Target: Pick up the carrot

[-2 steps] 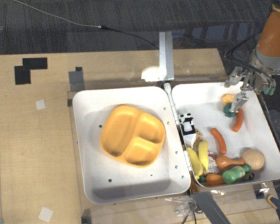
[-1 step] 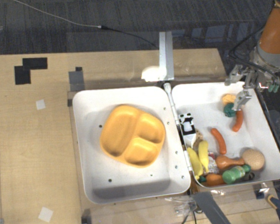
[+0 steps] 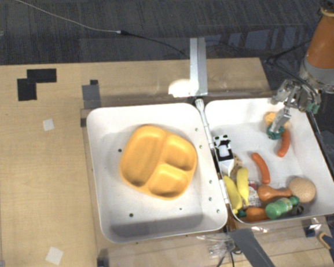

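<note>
The carrot (image 3: 283, 143) is a short orange-red piece with a teal-green top. It lies near the far right corner of the right bin (image 3: 241, 123), slanting down to the right. My gripper (image 3: 282, 117) hangs from the orange-banded wrist at the bin's far right. Its tip is right over the carrot's green end, and whether it touches is unclear. A small yellow-orange piece (image 3: 269, 117) lies just left of the tip.
A red sausage (image 3: 260, 167), bananas (image 3: 237, 189), a brown ball (image 3: 303, 189), an orange gourd shape (image 3: 270, 194), a green toy (image 3: 280, 208) and a black-and-white block (image 3: 222, 146) crowd the right bin's near half. A yellow divided plate (image 3: 158, 160) sits in the left bin (image 3: 114, 222).
</note>
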Motion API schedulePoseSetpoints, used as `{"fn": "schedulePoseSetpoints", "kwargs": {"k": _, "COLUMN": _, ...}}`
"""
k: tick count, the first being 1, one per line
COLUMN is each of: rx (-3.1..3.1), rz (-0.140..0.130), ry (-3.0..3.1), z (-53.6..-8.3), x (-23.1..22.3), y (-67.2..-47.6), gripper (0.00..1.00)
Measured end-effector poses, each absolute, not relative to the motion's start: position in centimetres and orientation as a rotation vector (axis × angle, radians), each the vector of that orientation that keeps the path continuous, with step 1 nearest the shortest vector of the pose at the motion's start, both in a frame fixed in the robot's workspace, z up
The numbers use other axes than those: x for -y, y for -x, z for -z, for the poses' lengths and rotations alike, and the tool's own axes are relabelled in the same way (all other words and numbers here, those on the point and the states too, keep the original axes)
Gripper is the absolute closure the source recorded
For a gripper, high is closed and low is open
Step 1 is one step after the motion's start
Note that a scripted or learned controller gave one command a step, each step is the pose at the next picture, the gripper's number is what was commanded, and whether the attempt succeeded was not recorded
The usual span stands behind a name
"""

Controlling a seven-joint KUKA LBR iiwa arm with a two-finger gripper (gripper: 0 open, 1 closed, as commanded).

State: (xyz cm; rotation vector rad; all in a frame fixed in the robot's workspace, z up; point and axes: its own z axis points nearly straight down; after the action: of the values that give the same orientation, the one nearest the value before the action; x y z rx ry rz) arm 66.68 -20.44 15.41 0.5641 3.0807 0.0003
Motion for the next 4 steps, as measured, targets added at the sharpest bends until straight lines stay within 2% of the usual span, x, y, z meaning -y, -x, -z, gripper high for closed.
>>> {"fn": "schedulePoseSetpoints", "kwargs": {"k": 1, "rx": -2.937, "rz": -0.002, "ry": -1.092, "z": -15.0, "x": 20.5, "y": -65.8, "gripper": 0.0}}
{"fn": "schedulePoseSetpoints", "kwargs": {"k": 2, "rx": -2.885, "rz": 0.004, "ry": -1.248, "z": -9.3, "x": 20.8, "y": -66.4, "gripper": 0.0}}
{"fn": "schedulePoseSetpoints", "kwargs": {"k": 3, "rx": -2.797, "rz": 0.016, "ry": -1.42, "z": -8.8, "x": 18.2, "y": -66.1, "gripper": 0.0}}
{"fn": "schedulePoseSetpoints", "kwargs": {"k": 4, "rx": -2.79, "rz": 0.002, "ry": -1.403, "z": -10.3, "x": 17.8, "y": -66.6, "gripper": 1.0}}
